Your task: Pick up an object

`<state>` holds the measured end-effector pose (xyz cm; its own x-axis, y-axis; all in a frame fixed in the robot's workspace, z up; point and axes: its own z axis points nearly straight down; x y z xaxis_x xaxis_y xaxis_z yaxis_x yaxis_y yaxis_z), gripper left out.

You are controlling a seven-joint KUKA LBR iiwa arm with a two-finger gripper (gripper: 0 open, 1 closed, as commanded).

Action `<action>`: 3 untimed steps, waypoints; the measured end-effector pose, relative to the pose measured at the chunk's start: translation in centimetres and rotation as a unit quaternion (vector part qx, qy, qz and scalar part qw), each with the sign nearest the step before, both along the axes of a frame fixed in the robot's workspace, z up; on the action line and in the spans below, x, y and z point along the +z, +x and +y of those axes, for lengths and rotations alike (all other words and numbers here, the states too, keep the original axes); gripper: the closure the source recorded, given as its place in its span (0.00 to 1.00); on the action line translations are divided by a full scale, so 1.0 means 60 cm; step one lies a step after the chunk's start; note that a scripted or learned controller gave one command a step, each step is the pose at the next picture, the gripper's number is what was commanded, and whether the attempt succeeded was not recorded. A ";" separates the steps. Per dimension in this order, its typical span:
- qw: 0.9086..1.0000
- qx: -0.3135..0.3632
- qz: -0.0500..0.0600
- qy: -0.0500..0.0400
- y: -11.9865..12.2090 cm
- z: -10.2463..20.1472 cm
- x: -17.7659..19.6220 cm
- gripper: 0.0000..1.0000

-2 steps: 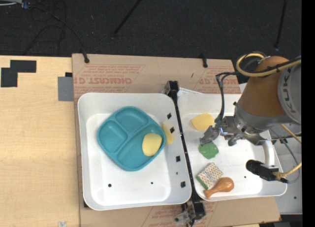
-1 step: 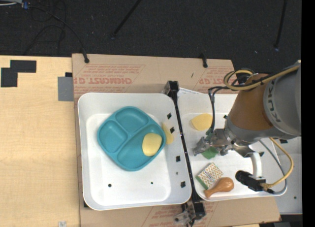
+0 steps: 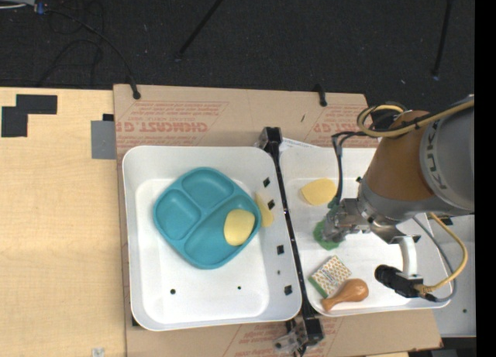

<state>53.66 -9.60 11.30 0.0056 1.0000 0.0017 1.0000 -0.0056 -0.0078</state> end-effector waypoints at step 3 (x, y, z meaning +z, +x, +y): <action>1.000 0.003 -0.005 -0.001 0.007 -0.007 0.266 1.00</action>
